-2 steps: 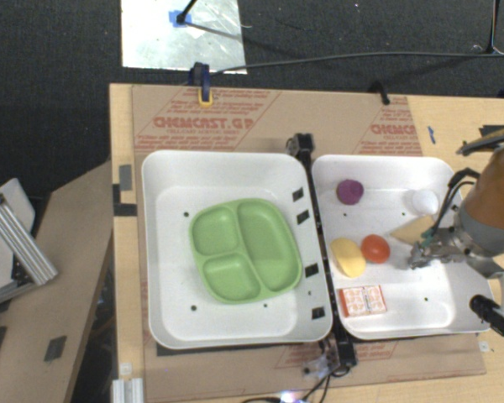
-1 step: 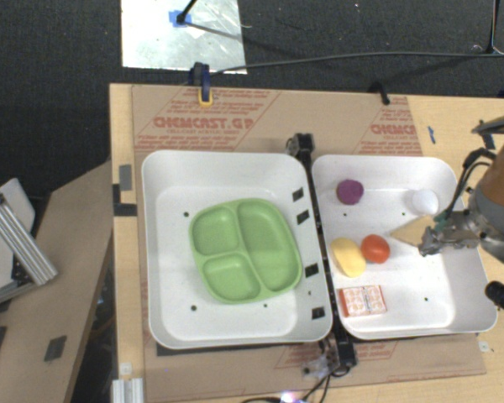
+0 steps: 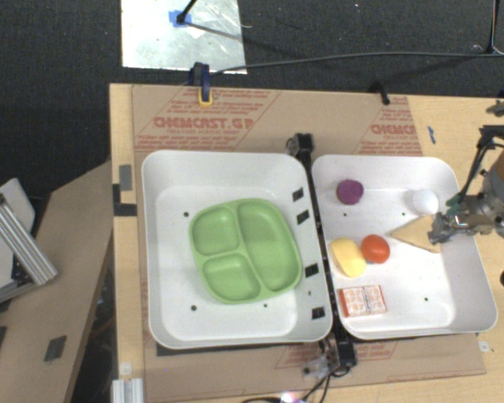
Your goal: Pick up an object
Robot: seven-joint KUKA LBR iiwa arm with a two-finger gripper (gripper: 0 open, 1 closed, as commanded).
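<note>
Table (image 3: pixel 260 112): cardboard-faced, bearing two shallow white bins side by side. Left bin (image 3: pixel 164 225): holds one green divided plate (image 3: pixel 245 250), lying flat near its centre. Right bin (image 3: pixel 466 296): holds the candidate objects. Tan wedge (image 3: pixel 413 235): flat, at 3 o'clock in the right bin, its outer end just beside or under the hand. Small printed box (image 3: pixel 362 300): flat, at 6 o'clock. Yellow piece (image 3: pixel 348 257): at 8 o'clock, touching the red-orange ball (image 3: pixel 375 248) on its 3 o'clock side. Purple ball (image 3: pixel 349 191): at 11 o'clock, alone. White ball (image 3: pixel 422 201): at 1 o'clock, near the wedge tip. Hand (image 3: pixel 450 223): low at the right bin's 3 o'clock rim; whether it is apart or together cannot be told, and nothing is seen in it. Handling judgement: the wedge and white ball are nearest; a good pick centres over one item, keeps off the bin wall, and avoids nudging the ball, which would likely roll.
</note>
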